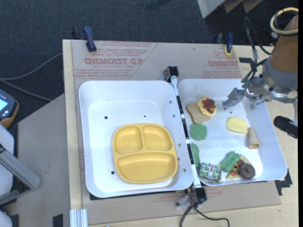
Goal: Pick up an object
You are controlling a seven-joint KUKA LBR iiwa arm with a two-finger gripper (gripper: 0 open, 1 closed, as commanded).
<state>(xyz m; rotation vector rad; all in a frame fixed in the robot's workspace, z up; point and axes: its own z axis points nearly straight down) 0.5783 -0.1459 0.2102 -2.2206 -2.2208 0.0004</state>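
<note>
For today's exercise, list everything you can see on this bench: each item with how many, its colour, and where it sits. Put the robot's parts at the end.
Shallow white plastic bins: two, white, side by side on the bench.
Divided yellow plastic plate: one, yellow, left bin.
Toy pizza slice with red topping: one, tan and red, right bin, upper left.
Round green knobbly toy: one, green, right bin, below the slice.
Pale yellow rounded toy: one, right bin, centre.
Small tan cone-shaped toy: one, right bin, right side.
Heap of green and brown toy foods: several, right bin, front edge.
Blue clamps: two, back edge.
Gripper: one, grey, over the right bin's back part.
</note>
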